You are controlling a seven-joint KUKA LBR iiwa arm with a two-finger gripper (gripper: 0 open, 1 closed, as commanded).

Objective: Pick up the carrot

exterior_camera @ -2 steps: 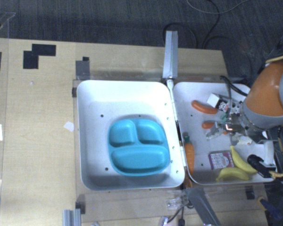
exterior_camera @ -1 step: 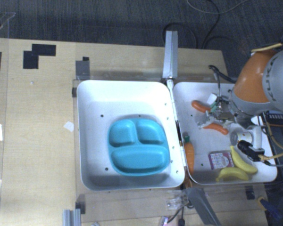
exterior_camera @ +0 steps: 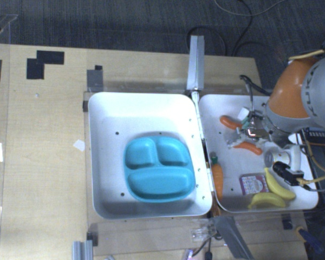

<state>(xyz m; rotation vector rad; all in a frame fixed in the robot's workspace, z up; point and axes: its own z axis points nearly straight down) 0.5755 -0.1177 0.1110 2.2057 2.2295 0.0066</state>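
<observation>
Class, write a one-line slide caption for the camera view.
The gripper hovers in the right bin among orange pieces, with the carrot by its left wall and a blue tray next door.

Grey arm (exterior_camera: 322, 91) with an orange band (exterior_camera: 290, 93), black cables, metallic claw (exterior_camera: 253, 130).

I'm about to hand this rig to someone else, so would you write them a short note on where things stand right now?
Gripper: low in the right bin, among orange pieces; finger state unreadable, nothing clearly held.
Carrot: lying against the right bin's left wall, apart from the gripper.
Also there: banana, small pink packet. Blue divided tray sits in the left bin.
Done: no lift evident.
Left: grasp and lift the carrot.
</observation>
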